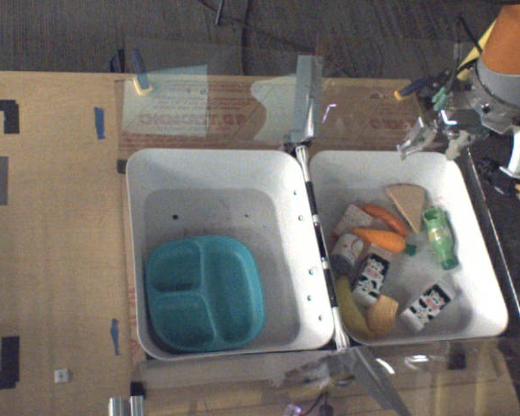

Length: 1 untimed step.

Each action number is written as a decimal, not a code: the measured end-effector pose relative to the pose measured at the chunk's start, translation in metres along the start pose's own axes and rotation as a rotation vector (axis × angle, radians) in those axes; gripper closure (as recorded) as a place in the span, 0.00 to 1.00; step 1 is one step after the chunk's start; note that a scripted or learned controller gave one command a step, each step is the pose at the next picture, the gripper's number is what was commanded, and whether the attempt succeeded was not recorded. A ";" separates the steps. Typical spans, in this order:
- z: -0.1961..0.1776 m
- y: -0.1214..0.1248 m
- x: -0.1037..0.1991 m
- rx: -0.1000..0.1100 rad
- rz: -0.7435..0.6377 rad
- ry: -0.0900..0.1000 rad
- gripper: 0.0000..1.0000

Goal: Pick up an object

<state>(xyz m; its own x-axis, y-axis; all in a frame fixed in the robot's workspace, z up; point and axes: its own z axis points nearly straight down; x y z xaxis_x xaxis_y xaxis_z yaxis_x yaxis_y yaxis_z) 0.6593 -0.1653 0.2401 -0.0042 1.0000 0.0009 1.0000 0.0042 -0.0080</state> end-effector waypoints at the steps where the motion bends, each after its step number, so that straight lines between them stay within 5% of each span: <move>1: 0.139 -0.038 -0.030 -0.021 -0.087 -0.005 0.00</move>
<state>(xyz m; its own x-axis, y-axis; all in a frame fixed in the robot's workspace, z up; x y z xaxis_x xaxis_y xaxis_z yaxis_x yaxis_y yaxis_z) 0.6204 -0.1950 0.1018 -0.0915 0.9958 -0.0046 0.9957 0.0915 0.0125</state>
